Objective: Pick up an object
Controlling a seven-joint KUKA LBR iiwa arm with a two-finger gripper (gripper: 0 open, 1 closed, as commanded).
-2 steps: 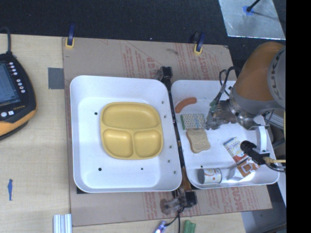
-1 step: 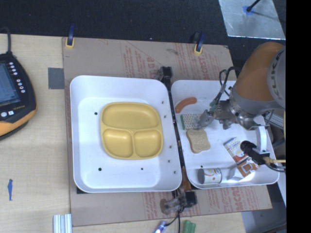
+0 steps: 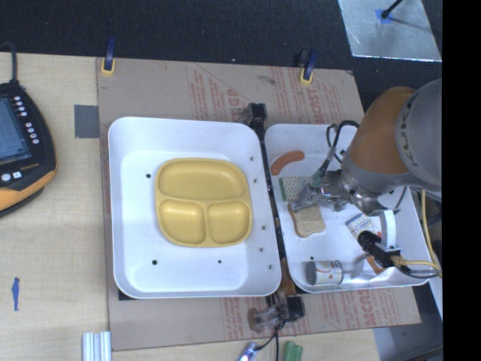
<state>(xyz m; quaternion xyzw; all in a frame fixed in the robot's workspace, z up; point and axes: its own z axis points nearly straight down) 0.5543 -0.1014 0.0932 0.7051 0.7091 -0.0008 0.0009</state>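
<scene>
Camera view, counting first: two white bins sitting side by side on cardboard. Left bin (image 3: 128, 224) is carrying one yellow tray (image 3: 203, 201) with three compartments, lying flat in the middle. Right bin (image 3: 289, 265) is holding four loose things: one orange sausage (image 3: 287, 161) near the top left, one green mesh pad (image 3: 294, 186) just below it, one tan bread slice (image 3: 309, 220) below the pad, one small can (image 3: 325, 271) lying on its side near the bottom edge.

The arm (image 3: 394, 138) is reaching in from the right, orange band and grey body covering most of the bin's right half. Gripper (image 3: 310, 198) is sitting low over the seam between pad and slice. Fingers: can't tell whether they're spread or closed, the metal there is blurring into the pad. Nothing is visibly sitting between them, so not calling it a grasp. Tip looks to be touching or just above the slice's top edge; can't tell which.

Around it: black cables (image 3: 379, 250) and a white tag are trailing off the wrist toward the bin's lower right corner, near the can. Teach pendant (image 3: 22, 149) is lying on the bench at far left, well apart from the bins. Two yellow clamps (image 3: 108, 65) are pinning the cardboard's top edge.
</scene>
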